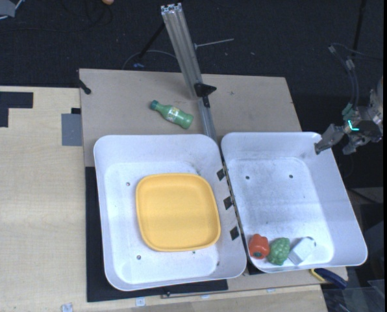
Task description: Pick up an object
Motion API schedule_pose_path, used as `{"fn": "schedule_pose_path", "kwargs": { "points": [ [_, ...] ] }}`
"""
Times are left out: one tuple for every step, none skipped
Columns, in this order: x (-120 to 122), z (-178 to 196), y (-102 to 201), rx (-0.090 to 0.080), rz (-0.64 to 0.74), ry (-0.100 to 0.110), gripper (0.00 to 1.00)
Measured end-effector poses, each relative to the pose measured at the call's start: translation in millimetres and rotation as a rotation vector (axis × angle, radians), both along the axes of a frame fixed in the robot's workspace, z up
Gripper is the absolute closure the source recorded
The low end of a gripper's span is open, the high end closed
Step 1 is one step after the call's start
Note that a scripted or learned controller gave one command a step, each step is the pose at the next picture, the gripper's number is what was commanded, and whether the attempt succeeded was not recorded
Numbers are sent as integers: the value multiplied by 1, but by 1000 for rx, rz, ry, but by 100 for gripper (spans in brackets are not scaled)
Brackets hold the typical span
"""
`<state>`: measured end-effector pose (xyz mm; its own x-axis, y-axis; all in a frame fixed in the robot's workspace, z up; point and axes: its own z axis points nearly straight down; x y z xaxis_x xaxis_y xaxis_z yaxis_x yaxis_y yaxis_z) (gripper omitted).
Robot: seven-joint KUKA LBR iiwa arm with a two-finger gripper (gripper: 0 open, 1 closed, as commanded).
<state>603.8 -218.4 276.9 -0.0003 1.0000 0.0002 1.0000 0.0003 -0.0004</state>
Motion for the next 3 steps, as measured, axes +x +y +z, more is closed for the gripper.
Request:
{"fn": "schedule_pose_path", "kwargs": {
  "points": [
    [0, 0, 0, 0, 0, 0, 0],
    [-5, -63, 0, 1, 1, 5, 0],
    [-1, -125, 3, 1, 1, 5, 0]
  ]
}}
